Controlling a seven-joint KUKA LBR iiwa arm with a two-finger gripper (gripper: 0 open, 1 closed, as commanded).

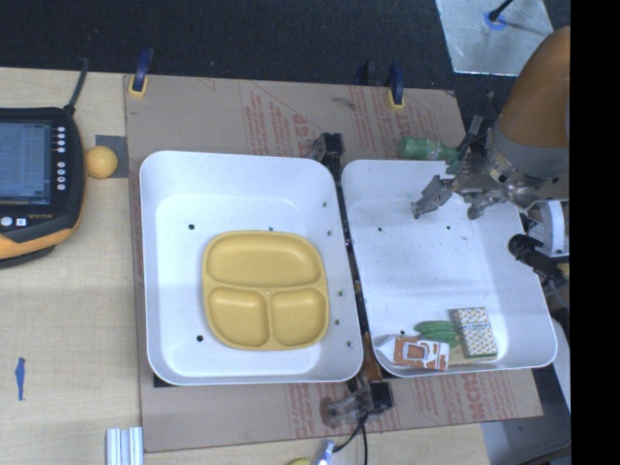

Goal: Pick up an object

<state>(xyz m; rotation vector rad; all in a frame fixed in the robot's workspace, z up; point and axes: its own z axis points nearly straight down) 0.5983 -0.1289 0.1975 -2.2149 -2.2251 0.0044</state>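
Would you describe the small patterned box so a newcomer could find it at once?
Start at the right-hand white bin and go to its near edge. Three small items cluster there; the patterned box is rightmost, tan and chequered, beside a green item and an orange-and-white packet.

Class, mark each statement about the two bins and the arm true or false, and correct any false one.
1. The yellow divided plate lies in the left bin. True.
2. The gripper hangs over the left bin. False: it is over the right bin.
3. The fingers hold the small box. False: nothing is between them; the box lies at the right bin's near edge.
4. A yellow ball sits outside the bins. True.
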